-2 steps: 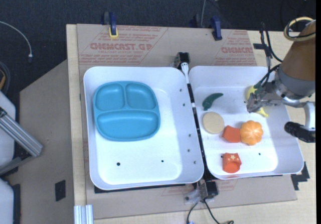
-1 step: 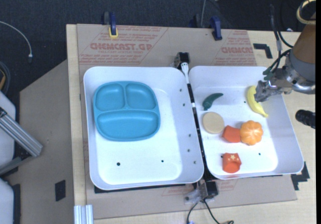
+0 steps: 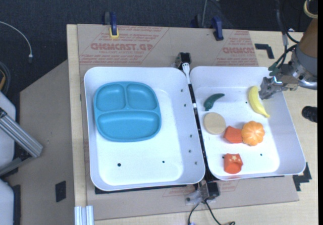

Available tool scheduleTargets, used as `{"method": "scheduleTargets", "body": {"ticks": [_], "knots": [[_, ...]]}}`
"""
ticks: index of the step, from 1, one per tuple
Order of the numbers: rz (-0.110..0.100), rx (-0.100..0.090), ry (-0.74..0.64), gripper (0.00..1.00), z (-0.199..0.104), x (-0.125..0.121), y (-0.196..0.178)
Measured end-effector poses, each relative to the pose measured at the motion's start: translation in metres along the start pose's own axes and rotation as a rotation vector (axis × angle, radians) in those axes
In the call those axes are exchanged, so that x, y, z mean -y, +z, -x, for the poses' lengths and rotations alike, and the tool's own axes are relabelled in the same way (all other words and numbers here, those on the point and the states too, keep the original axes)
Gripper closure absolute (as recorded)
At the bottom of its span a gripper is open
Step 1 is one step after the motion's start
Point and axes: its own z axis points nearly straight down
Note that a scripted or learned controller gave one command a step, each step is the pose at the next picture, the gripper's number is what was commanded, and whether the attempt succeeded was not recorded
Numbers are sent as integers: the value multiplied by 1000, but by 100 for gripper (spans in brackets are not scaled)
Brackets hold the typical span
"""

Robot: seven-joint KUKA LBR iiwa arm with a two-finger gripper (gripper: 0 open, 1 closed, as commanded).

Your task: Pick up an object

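The right bin [image 3: 288, 141] holds a yellow banana [image 3: 258, 102], a green pepper [image 3: 213, 100], a beige round disc [image 3: 214, 123], an orange [image 3: 253, 133], an orange-red wedge [image 3: 232, 134] and a red piece [image 3: 232, 163]. My gripper [image 3: 269, 88] hangs over the bin's far right corner, just right of the banana's upper end. Nothing is visibly held in it. The grey wrist behind it reaches in from the right edge.
In the left bin [image 3: 101, 163] lies a blue divided plate [image 3: 128, 111]. Two blue clamps [image 3: 112, 21] sit at the bench's back edge. Cables run along the seam between the bins and behind the bench.
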Motion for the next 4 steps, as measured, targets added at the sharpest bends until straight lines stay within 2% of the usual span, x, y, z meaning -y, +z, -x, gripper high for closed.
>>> {"method": "scheduleTargets", "body": {"ticks": [2, 3, 4], "knots": [[-5, -4, -5, 100, -111, 5, -19], [-7, -4, -5, 100, -174, 10, -15], [-5, -4, -5, 100, -222, 9, -15]]}}
